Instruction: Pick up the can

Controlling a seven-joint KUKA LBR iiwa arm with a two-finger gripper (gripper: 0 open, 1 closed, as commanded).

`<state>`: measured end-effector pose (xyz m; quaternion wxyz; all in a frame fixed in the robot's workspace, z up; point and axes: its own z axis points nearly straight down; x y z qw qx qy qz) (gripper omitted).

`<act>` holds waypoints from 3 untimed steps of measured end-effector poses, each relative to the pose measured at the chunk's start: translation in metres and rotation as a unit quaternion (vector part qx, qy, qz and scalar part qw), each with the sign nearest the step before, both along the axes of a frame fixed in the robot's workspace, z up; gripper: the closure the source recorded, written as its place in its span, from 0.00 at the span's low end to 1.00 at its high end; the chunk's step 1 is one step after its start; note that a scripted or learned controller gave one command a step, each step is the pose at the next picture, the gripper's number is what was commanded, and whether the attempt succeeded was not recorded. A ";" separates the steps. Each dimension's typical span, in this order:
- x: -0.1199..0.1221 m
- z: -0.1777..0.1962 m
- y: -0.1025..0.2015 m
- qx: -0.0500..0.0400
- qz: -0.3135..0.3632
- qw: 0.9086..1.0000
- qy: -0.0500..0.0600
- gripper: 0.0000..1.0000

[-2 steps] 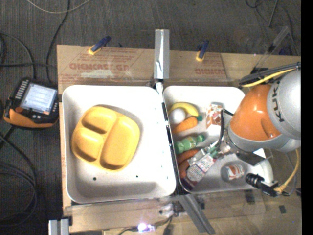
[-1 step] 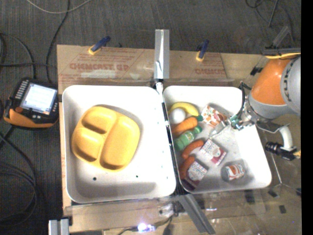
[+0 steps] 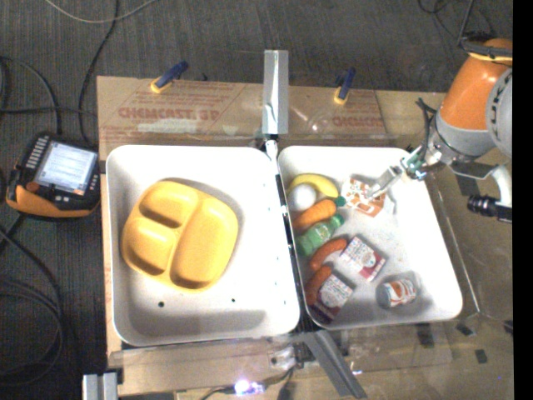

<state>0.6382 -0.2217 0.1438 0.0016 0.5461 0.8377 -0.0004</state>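
The can [image 3: 399, 292] lies on its side near the front right corner of the right bin [image 3: 440, 248] — red and white label up, well apart from the pincer. Just left of it, twd the bin's front left corner, a small carton [image 3: 336, 291] rests against a reddish sausage-shaped piece [image 3: 317, 278]; a second carton [image 3: 363, 257] sits a bit further back, beside another orange-red piece [image 3: 328, 251]. Behind those along the bin's left wall: a green item [image 3: 316, 235], a carrot [image 3: 316, 214], a white egg-like ball [image 3: 301, 196] and a banana [image 3: 314, 182] at the back.

In the left bin [image 3: 117, 248] a yellow divided tray [image 3: 180, 232] sits roughly in the middle, tilted w/ respect to the bin's edges.

Twd the back right corner of the right bin, the pincer [image 3: 385, 182] hangs low over a white-and-orange packet [image 3: 363, 197], its tip at or just above the packet's right edge. Fingers are too small and blurred — can't tell how far apart they stand, or whether they grip anything. The arm [image 3: 471, 107] comes in from beyond the bench's right edge.

At the bench's back edge, two clamps [image 3: 169, 76] w/ blue-yellow handles pin a clear sheet.
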 end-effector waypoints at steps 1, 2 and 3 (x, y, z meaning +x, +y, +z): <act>0.000 0.010 0.000 -0.003 0.000 1.000 0.000 1.00; 0.000 0.010 0.000 -0.003 0.000 1.000 0.000 0.00; -0.031 -0.051 0.024 0.000 -0.002 1.000 0.001 0.00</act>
